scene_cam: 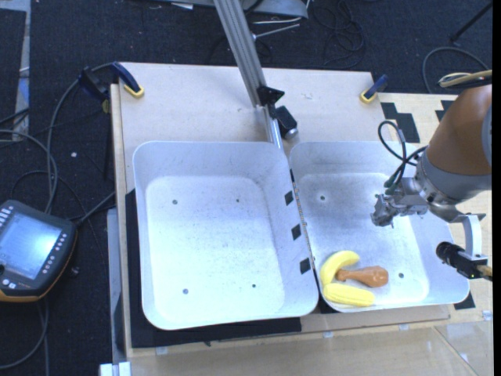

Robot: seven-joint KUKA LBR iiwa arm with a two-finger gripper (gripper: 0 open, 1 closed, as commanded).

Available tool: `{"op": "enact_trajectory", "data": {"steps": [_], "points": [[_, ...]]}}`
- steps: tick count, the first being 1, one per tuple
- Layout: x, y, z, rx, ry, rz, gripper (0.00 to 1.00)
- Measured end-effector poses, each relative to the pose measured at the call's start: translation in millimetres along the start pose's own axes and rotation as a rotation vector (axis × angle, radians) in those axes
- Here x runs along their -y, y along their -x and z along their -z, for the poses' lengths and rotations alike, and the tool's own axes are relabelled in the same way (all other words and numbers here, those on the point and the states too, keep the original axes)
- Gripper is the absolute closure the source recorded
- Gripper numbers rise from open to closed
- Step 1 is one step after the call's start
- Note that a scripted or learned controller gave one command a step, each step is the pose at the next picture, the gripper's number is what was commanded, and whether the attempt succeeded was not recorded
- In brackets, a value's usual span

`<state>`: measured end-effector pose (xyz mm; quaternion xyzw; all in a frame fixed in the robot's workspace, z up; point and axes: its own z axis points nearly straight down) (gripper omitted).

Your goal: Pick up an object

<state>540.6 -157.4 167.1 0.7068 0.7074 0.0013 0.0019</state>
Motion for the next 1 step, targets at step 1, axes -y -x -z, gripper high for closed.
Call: {"op": "enact_trajectory", "data": {"steps": [1], "points": [[-7.8,5.4,46.5,0.000,-0.001,-0.001,1.00]]}}
